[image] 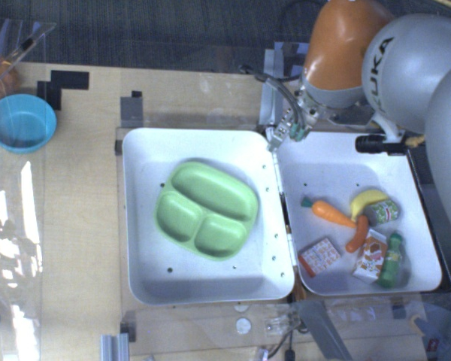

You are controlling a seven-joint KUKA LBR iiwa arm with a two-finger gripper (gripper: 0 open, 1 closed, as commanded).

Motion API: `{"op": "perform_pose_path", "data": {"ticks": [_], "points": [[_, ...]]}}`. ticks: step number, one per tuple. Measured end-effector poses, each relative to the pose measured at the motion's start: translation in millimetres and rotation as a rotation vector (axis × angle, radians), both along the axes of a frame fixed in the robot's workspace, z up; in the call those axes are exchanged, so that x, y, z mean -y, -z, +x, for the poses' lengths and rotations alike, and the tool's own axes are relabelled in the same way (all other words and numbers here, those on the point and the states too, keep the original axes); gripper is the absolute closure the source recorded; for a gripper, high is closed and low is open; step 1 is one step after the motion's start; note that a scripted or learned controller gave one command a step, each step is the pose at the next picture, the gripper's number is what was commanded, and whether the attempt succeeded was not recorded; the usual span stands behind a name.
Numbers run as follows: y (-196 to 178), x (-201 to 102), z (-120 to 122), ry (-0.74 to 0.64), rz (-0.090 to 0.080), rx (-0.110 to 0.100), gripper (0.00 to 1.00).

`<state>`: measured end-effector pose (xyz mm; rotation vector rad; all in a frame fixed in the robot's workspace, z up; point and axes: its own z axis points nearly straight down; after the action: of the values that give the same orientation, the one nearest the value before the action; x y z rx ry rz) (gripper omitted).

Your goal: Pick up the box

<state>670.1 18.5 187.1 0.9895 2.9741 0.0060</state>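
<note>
While the arm (391, 59) is hanging over the back of the bench, the box (319, 256) is lying untouched in the right bin (417, 201).

Going down in size: the left bin (143, 277) is holding a green divided tray (207, 209); the right bin is carrying a carrot (329, 212), a banana (367, 198), a second printed carton (370, 256) and a green bottle (391, 262). The box is resting flat near the front left corner, just apart from its neighbours. It is looking light, stiff and smooth-sided, probably thin card, so pinching across its narrower sides seems wisest. The gripper (293, 130) is hovering at the bins' shared back edge; whether it is parted or closed, I cannot tell.
</note>
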Motion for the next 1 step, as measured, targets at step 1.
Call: {"op": "perform_pose_path", "data": {"ticks": [1], "points": [[0.1,-27.0,-11.0,-0.156,-0.001,0.0,1.0]]}}
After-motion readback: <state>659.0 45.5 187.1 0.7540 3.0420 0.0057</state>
